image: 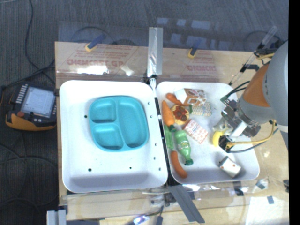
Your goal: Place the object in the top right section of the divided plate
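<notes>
Two white bins are set side by side on the desk. A blue plate (133,123) with three parts is laid in the left bin (75,172). The right bin (206,170) is packed with small things: a carrot (167,114), a green bottle (182,146), some snack packs (196,131) and a small white thing (229,167).

The hand (227,124) is held over the right side of this bin. Whether it is open or closed cannot be told.

The thing to be moved is not named, so it has to be guessed. A small yellow thing (217,138) is seen just at the lower left of the hand, nearer than all the rest, so it is taken to be the one. It looks round, so no long side and no pointing way can be made out.

The plate is found well to the left of the hand, past the wall between the bins. Its top right part is the one to be filled, and nothing is seen in it now.
</notes>
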